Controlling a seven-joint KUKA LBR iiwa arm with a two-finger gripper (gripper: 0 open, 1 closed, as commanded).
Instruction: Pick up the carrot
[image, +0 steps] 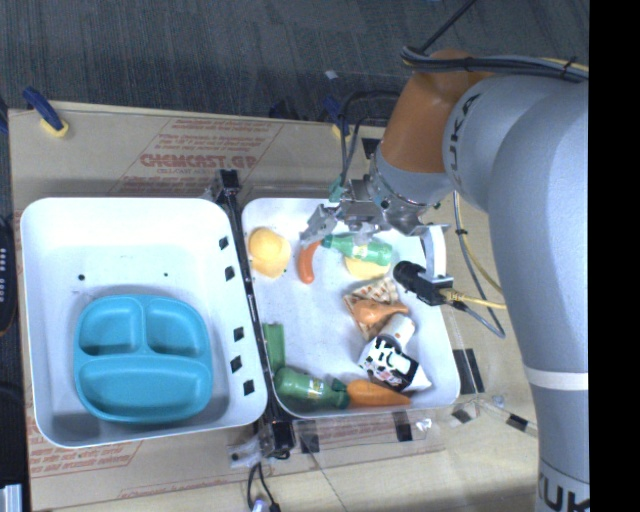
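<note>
The carrot (380, 394), long and orange, lies along the front wall of the right bin (330, 330), between a green bottle (308, 388) and a cow-patterned carton (390, 362). My gripper (342, 230) hangs over the far part of that bin, well away from the carrot. Its fingers stand open with nothing held between them. Just below them lie a small green bottle (356, 247) and a short orange-red pepper-like piece (305, 262).
The right bin also holds a yellow lemon (267, 251), a yellow piece (366, 266), a brown pastry-like item (372, 303) and a green item (273, 345) by the left wall. A blue divided plate (145, 358) sits in the left bin (60, 240).
</note>
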